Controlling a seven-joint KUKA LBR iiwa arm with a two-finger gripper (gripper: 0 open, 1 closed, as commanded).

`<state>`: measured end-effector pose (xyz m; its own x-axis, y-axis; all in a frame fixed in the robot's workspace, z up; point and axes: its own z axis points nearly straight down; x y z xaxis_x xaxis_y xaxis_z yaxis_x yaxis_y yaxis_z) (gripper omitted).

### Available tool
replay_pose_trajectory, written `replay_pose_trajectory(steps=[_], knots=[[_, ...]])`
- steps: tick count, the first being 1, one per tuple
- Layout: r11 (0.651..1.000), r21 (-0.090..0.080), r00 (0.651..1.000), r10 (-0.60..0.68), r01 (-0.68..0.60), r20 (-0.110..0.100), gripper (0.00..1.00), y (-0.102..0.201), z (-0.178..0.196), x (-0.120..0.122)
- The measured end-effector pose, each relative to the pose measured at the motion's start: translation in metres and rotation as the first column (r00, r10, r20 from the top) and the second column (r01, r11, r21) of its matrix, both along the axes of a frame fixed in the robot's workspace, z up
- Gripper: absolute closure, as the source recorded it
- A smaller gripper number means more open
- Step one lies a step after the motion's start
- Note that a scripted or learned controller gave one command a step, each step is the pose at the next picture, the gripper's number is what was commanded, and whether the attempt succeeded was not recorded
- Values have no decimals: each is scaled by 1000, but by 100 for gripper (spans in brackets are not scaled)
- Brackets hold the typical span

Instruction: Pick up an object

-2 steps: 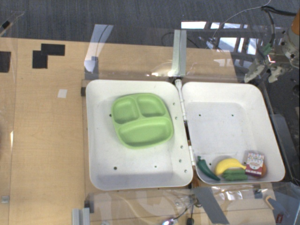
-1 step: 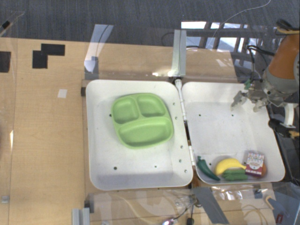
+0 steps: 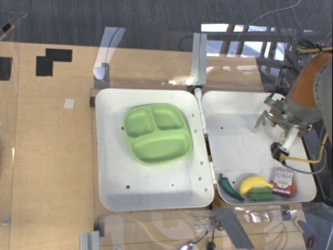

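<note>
Across the wooden table [image 3: 47,155] sit two shallow white bins side by side, their inner rims touching along a seam that runs from 12 to 6 o'clock. Black square marks lie on the table well apart from the bins, toward 10 o'clock.

Largest is the left bin [image 3: 112,191]; it carries a green divided plate [image 3: 157,133] lying flat near its middle, shifted a little toward 1 o'clock. Bare white floor rings the plate on all sides, widest toward 6 and 9 o'clock.

Next is the right bin [image 3: 229,139]. Most of its floor is bare, from the seam across to the 3 o'clock side. Its contents crowd the rim at 5 to 6 o'clock: a dark green pepper-like piece [image 3: 229,187] nearest the seam, a yellow banana [image 3: 255,183] just beside it, a green flat piece [image 3: 261,194] touching the banana's lower edge, and a small red and white box [image 3: 283,181] at the 3 o'clock end, close to the bin's wall.

The grey arm with its orange band [image 3: 307,82] enters from 3 o'clock, over the right bin's outer edge. Its tool [image 3: 263,121] hangs above bare floor at the 2 o'clock part of that bin, well apart from the cluster, with nothing between its fingers; whether they are spread or closed I cannot tell.
</note>
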<state>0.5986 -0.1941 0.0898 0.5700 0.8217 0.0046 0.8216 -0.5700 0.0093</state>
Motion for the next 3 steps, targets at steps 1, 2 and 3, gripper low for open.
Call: replay_pose_trajectory(steps=[1,2,3], knots=[[1000,0,1000,9,-9,8,100,2,13,3],[1000,0,1000,9,-9,7,0,2,13,3],[1000,-1,1000,15,-15,11,100,3,25,5]])
